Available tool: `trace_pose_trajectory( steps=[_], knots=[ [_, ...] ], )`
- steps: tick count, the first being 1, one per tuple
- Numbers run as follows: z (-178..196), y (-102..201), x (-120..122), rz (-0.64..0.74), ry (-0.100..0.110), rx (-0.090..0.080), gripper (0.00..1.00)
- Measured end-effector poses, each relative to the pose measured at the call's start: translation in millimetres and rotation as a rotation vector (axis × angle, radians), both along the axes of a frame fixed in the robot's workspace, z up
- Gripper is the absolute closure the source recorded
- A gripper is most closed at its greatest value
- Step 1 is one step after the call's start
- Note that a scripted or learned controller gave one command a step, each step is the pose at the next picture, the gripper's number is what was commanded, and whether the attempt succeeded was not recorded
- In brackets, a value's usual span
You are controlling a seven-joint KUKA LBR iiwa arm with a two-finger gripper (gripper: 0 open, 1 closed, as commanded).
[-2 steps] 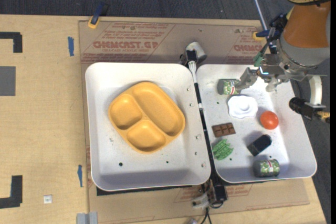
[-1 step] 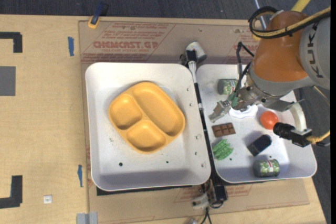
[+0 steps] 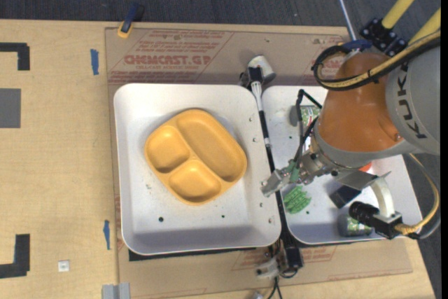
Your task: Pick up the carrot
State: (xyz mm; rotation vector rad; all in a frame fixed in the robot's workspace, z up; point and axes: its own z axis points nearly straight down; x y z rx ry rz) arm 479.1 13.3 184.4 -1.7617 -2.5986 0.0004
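Note:
My gripper [image 3: 285,177] hangs low over the left side of the right bin [image 3: 315,231], close to the wall between the two bins. A thin orange-red sliver [image 3: 366,167] shows just under the arm's orange band, and it may be the carrot; most of it is hidden by the arm. A green leafy piece [image 3: 297,200] lies on the bin floor just below and right of the gripper. Another bit of green shows right at the gripper, but I cannot tell whether anything is held.
The left bin [image 3: 133,150] holds a yellow three-compartment plate [image 3: 196,154]. In the right bin are a green-and-white packet [image 3: 306,113] at the back, a dark flat block [image 3: 346,193] and a small green item [image 3: 352,224] near the front. The arm covers much of the right bin.

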Motion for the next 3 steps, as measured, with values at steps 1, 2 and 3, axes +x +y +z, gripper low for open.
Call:
trace_pose_trajectory(
  steps=[1,2,3],
  knots=[
    [10,0,1,-0.002,-0.004,0.000,1.00],
    [65,-11,1,-0.188,-0.005,-0.001,1.00],
    [67,-82,1,-0.205,-0.005,-0.003,1.00]
  ],
)
